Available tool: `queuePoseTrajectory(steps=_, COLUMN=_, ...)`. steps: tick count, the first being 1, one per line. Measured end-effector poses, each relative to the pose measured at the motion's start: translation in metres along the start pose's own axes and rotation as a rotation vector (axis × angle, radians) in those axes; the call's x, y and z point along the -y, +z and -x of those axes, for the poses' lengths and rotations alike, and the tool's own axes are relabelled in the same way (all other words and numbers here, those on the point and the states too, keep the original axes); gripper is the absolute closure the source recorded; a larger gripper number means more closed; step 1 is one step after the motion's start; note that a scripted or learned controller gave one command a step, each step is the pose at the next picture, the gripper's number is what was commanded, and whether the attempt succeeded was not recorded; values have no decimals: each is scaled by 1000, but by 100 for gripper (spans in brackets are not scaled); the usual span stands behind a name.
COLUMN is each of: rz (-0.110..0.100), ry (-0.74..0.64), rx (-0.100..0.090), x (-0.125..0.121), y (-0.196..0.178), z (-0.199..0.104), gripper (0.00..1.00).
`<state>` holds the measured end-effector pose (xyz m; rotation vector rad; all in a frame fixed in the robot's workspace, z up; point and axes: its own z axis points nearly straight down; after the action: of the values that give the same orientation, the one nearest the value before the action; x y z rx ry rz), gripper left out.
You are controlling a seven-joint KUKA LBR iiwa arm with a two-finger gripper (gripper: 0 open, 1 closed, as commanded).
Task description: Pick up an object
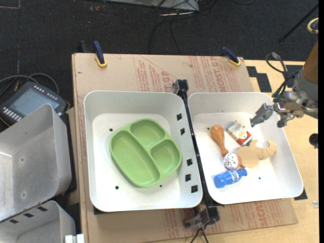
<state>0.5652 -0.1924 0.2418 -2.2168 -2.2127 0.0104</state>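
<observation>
Red-and-white small carton sits in right bin, toward far edge, middle of cluster's upper side. Nearest candidate to gripper. Gripper hangs over bin's far right corner region, fingers spread apart, nothing between them. Carton lies just left and slightly nearer than fingertips, long axis slanting across bin. Wooden drumstick-shaped piece beside carton's left; tan plush toy, white dotted ball, blue bottle toward near edge. Green divided tray in left bin.
</observation>
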Motion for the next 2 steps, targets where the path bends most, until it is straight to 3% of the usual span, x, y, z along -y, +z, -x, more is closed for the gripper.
queuePoseTrajectory(steps=1, rz=11, ry=-3, rx=3, x=-2, y=-6, z=0, gripper=0)
queuePoseTrajectory(steps=2, rz=7, ry=-1, rx=1, x=0, y=37, z=-2, gripper=0)
